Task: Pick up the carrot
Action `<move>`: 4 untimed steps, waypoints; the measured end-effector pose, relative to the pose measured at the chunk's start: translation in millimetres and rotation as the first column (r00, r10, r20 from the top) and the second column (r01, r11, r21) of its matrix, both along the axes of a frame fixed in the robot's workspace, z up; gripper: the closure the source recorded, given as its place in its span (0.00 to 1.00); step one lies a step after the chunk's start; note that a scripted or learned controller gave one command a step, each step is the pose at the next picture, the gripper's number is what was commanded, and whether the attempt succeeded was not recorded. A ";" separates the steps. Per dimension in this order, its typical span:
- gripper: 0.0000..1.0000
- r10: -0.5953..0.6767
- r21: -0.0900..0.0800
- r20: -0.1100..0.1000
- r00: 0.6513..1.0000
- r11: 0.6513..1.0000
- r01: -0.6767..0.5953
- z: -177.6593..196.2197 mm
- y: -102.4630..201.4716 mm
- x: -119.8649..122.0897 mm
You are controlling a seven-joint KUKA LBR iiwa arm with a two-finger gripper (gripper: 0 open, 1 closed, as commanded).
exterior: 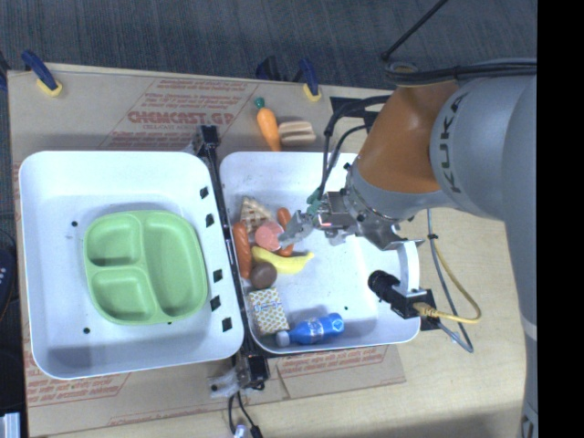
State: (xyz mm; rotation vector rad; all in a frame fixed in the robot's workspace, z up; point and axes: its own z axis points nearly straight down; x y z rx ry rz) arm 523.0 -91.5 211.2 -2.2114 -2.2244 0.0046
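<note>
The big grey arm (pixel 456 144) is reaching in over the right bin (pixel 365 327). In the left bin (pixel 46 245) a green tray (pixel 144 265) is lying. The gripper (pixel 299 229) is hanging low over a banana (pixel 285 261) and a pink thing (pixel 268 236); I cannot tell how its jaws are standing. The carrot (pixel 267 127) is lying outside the bins, just behind the right one, beside a small tan block (pixel 297 133).

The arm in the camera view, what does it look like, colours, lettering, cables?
The arm is smooth grey with a broad orange band above the wrist and dark KUKA lettering on the grey shell. The gripper is a small metallic assembly with black parts. Black cables loop near the wrist, and a yellow cable trails below.
</note>
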 end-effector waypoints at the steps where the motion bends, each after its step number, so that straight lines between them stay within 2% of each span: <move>1: 0.00 0.078 -0.001 0.002 0.997 0.997 -0.078 -20.0 32.0 78.4; 2: 0.00 0.107 -0.002 0.002 0.994 0.994 -0.107 -54.3 -38.5 117.5; 3: 0.00 0.266 -0.004 0.006 0.964 0.964 -0.266 108.6 -46.1 134.1; 4: 0.00 -0.201 -0.002 0.000 0.980 0.980 0.201 -29.6 -65.3 133.0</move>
